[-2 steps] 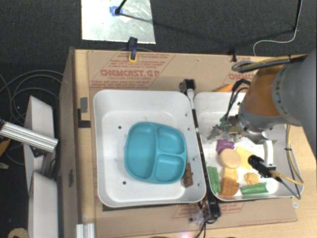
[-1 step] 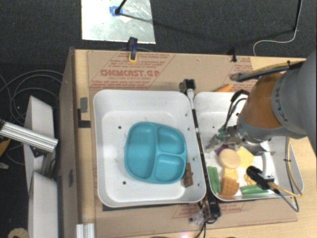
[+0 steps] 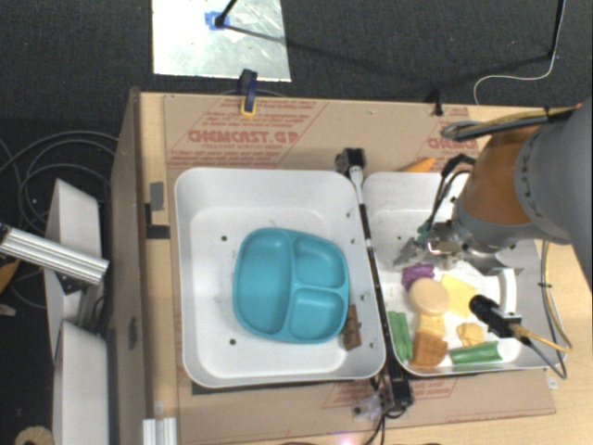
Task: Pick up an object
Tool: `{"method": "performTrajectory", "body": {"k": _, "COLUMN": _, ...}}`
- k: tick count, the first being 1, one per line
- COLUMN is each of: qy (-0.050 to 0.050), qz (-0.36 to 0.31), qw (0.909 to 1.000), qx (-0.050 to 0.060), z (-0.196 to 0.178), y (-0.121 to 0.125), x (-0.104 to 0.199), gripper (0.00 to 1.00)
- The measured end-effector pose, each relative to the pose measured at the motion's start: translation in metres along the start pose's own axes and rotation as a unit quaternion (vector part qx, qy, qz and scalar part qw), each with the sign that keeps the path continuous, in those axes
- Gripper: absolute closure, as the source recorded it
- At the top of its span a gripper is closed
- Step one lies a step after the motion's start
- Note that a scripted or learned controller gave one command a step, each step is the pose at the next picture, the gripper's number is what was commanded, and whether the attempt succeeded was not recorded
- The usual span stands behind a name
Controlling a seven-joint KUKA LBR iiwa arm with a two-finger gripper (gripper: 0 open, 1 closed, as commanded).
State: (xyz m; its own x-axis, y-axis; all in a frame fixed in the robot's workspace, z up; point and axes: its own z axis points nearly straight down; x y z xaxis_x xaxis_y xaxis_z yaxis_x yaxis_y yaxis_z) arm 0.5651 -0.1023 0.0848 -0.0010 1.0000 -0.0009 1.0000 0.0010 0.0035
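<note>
Robotics lab, cardboard-lined bench [image 3: 278, 128], two white bins [image 3: 199, 202], loose cables [image 3: 56, 156], dark carpet, grey arm [image 3: 547, 179]

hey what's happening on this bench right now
A grey KUKA arm reaches in from the right, its gripper low over the right bin, just above a purple piece in a pile of toy food. Nothing shows between its fingers. The left bin holds a teal divided plate.

Divided plate [image 3: 292, 286] in left bin [image 3: 208, 202]; food pieces [image 3: 431, 318] crowd right bin [image 3: 394, 197] front, arm [image 3: 519, 184] above.
</note>
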Motion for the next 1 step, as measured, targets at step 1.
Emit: {"method": "performTrajectory", "body": {"k": 1, "qy": 0.0, "qz": 0.0, "qw": 1.0, "qx": 0.001, "z": -0.0001, "y": -0.0433, "x": 0.0089, "gripper": 0.0}}
